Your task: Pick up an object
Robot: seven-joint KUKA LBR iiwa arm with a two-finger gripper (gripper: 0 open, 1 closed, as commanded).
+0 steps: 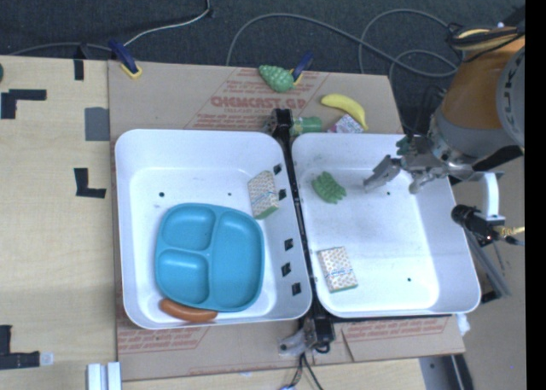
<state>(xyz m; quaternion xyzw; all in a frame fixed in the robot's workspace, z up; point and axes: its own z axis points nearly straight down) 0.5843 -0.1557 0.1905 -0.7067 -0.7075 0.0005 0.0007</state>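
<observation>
My gripper (397,180) hangs over the upper right part of the right bin (444,294). Its two fingers are spread open with nothing between them. A small green leafy object (328,187) lies in that bin, a short way to the left of the fingertips. A patterned little box (338,268) rests lower in the same bin. The left bin (136,209) holds a blue divided plate (209,256), an orange sausage-shaped piece (188,311) at its front edge and another patterned box (265,193) leaning near the right wall.
Behind the bins, on the cardboard, lie a green object (277,77), a yellow banana (345,108) and a small packet (348,125). Cables run across the dark floor at the back. The grey and orange arm (482,98) fills the right side.
</observation>
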